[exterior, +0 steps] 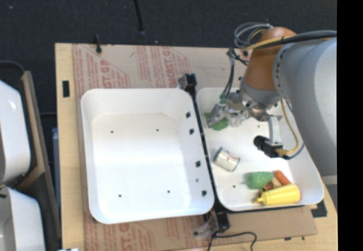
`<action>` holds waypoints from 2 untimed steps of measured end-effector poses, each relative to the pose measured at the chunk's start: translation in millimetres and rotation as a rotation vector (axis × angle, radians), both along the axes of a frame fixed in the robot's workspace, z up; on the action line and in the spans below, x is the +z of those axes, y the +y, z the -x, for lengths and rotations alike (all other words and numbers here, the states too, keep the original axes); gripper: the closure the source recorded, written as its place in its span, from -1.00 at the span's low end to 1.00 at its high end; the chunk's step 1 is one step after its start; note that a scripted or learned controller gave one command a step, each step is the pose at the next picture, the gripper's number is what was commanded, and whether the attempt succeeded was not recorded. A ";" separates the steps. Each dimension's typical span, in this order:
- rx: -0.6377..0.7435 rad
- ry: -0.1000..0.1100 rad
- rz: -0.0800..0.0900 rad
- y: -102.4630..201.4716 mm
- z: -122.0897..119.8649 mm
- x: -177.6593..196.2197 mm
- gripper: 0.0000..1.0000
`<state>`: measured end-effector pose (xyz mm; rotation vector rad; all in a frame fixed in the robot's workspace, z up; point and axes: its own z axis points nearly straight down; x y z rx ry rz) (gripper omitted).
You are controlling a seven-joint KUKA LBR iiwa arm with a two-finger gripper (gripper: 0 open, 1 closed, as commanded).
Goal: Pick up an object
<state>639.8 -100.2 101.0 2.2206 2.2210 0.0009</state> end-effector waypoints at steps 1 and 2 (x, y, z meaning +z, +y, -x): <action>0.000 0.000 0.000 5.0 -12.1 0.0 -1.00; 0.000 -0.001 0.000 4.0 -12.3 11.0 1.00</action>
